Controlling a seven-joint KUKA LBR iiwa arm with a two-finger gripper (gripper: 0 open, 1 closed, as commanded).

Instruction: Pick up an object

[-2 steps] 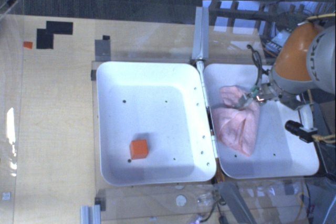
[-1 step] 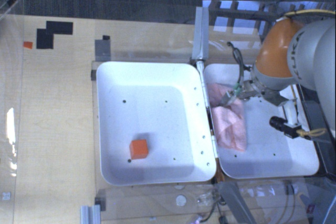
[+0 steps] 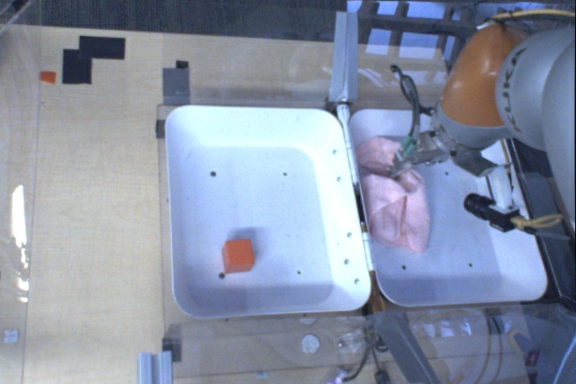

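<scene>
Pink cloth (image 3: 394, 204) bunched against right bin's (image 3: 468, 283) left wall, open floor to its right. Jaws (image 3: 407, 154) at cloth's top edge; spread can't be told. Orange block (image 3: 238, 255) in left bin (image 3: 261, 130).

A crumpled pink cloth (image 3: 396, 202) and an orange block (image 3: 238, 255) lie in separate bins.

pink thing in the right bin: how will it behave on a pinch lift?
The pink cloth lies crumpled with soft folds, so it is probably floppy: it would likely drape and sag from the gripper. It looks light. With no round or tall shape, rolling or tipping seems unlikely; a pinch may catch only one fold.
</scene>
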